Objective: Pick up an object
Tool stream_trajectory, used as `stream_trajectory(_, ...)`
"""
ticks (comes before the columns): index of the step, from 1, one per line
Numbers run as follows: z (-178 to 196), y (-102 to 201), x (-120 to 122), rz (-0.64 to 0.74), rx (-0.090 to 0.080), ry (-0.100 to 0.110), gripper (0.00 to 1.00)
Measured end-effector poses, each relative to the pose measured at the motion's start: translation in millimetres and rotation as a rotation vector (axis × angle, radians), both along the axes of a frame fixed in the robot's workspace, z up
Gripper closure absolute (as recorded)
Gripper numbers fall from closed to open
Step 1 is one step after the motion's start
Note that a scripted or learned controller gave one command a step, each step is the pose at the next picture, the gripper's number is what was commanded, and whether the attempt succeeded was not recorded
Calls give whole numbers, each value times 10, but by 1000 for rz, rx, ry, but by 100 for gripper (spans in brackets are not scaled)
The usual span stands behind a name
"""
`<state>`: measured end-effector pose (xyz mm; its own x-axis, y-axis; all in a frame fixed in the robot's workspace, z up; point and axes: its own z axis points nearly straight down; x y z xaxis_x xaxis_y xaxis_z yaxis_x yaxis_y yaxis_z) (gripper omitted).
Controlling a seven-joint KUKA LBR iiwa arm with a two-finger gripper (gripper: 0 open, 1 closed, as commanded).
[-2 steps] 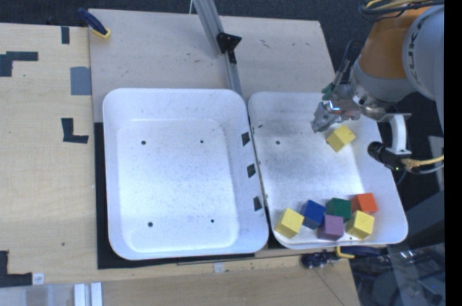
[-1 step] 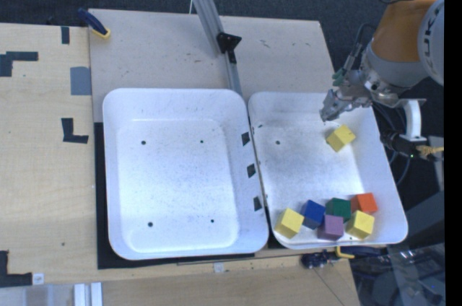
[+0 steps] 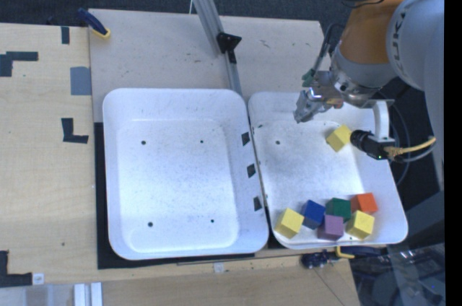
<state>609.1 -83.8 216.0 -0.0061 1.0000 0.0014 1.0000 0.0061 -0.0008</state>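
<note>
Arm: the grey KUKA arm (image 3: 404, 16) with its orange band reaches in from the right, over the far part of the right bin.
Gripper: the gripper (image 3: 304, 111) hangs low above the far left part of the right bin; whether it is apart or together cannot be told, and nothing shows between its tips.
Right bin: the right bin (image 3: 289, 153) holds all the blocks.
Lone block: a yellow block (image 3: 338, 138) lies alone near the bin's right wall, just beside the gripper and apart from it.
Cluster: at the near edge sit a second yellow block (image 3: 290, 222), a blue block (image 3: 313, 213), a purple block (image 3: 333, 226), a green block (image 3: 338, 208), an orange block (image 3: 365, 203) and a third yellow block (image 3: 362, 224), packed close together.
Left bin: the left bin (image 3: 173, 175) stands alongside, its wall touching the right bin's.
Counter: the wooden counter (image 3: 43, 175) carries both bins; a metal post (image 3: 206, 1) slants across its far side.
</note>
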Motion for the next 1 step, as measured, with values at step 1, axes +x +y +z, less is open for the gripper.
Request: stream_trajectory(1,78,552,-47,1,1,0,100)
